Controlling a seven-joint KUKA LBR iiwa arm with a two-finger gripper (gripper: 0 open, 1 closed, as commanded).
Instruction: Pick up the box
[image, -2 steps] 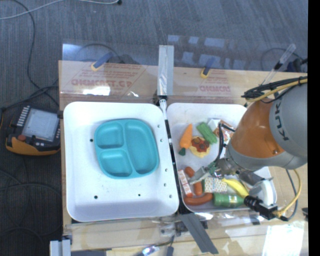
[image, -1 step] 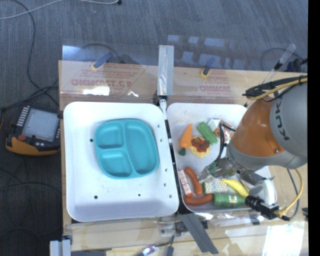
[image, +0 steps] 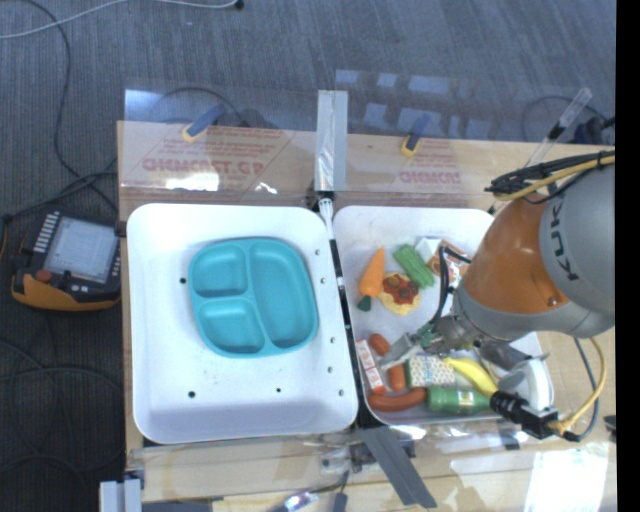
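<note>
Grey carpet with loose cables surrounds the tabletop (image: 300, 160), which carries two shallow white bins side by side. Landmark: the teal divided plate (image: 252, 295), lying alone in the left bin (image: 160, 400), likely kept apart as a drop-off spot. Right of the plate, across the bin wall, the right bin (image: 345, 300) holds crowded toy food: a carrot (image: 372, 275), a green vegetable (image: 412, 264), a yellow piece with red bits (image: 399, 292), sausages (image: 396, 400), a banana (image: 470, 374), a green bottle (image: 458, 401). The box (image: 432, 371), small with a speckled printed face, lies farthest right and lower than the plate, wedged among sausages, banana and bottle. The arm (image: 530, 270) hangs over that corner, and the claw (image: 425, 345) sits just above the box, presumably lined up for a grasp. Whether the claw is spread or closed, cannot tell; the wrist hides it.
</note>
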